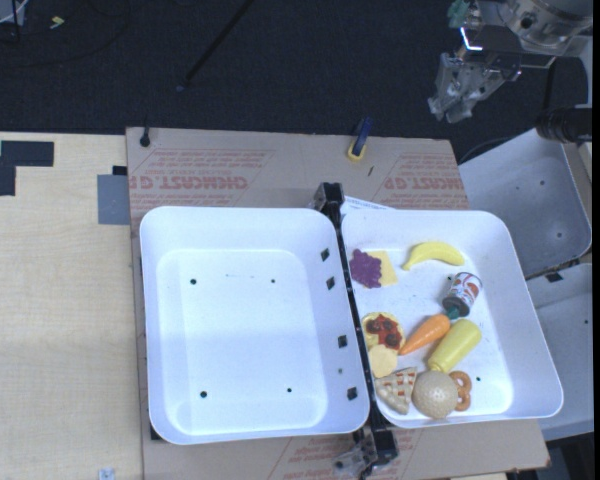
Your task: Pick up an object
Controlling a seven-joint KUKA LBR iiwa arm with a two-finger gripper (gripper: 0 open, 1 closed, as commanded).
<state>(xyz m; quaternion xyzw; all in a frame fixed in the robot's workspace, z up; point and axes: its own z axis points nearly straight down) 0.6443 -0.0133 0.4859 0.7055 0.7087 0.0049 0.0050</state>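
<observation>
Right bin as landmark. Near end: round bun, waffle wedge, pretzel. Middle: yellow bottle, carrot, pizza slice. Far end: small can, purple grapes, banana. Gripper high beyond bin's far edge, well apart from all food, nothing between fingers; open or closed: cannot tell.

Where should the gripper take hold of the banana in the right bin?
Grip the banana across its thick middle, coming straight down. It lies flat and alone near the right bin's far side, so fingers should fit either side of the curve. The gripper hangs well above.
</observation>
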